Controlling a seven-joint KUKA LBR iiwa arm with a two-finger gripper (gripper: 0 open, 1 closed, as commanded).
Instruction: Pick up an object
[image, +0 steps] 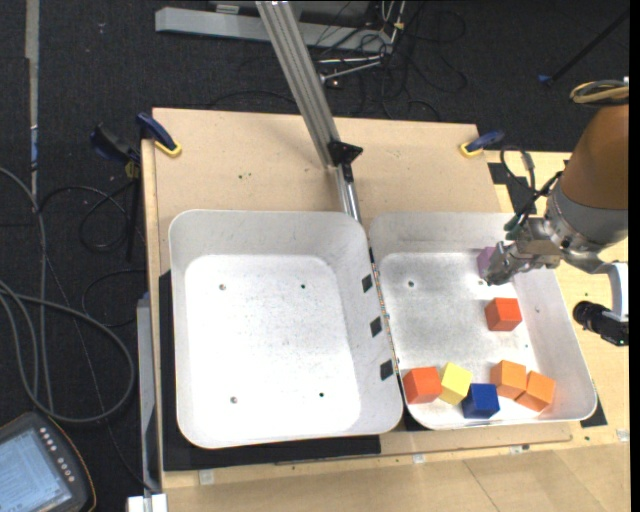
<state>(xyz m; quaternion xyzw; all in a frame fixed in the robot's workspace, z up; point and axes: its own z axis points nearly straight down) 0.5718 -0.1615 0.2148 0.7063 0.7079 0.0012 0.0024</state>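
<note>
Gripper (500, 268) sits low over the upper right part of the right bin (440, 250), the grey arm with its orange band (605, 150) reaching in from the right. Finger state: cannot tell — the wrist body covers them from this angle. A small purple object (485, 260) lies just beside the gripper tip, on its left, partly hidden; whether it is touched or held cannot be told.

Right bin contents, all on the floor: an orange-red cube (503, 313) just below the gripper, standing alone; along the lower edge a row — an orange-red block (423, 383), a yellow block (455, 382) touching it, a blue block (481, 400), and two orange blocks (524, 383) close together near the lower right corner.

Left bin (190, 300): white, speckled floor with four small dark dots.
</note>
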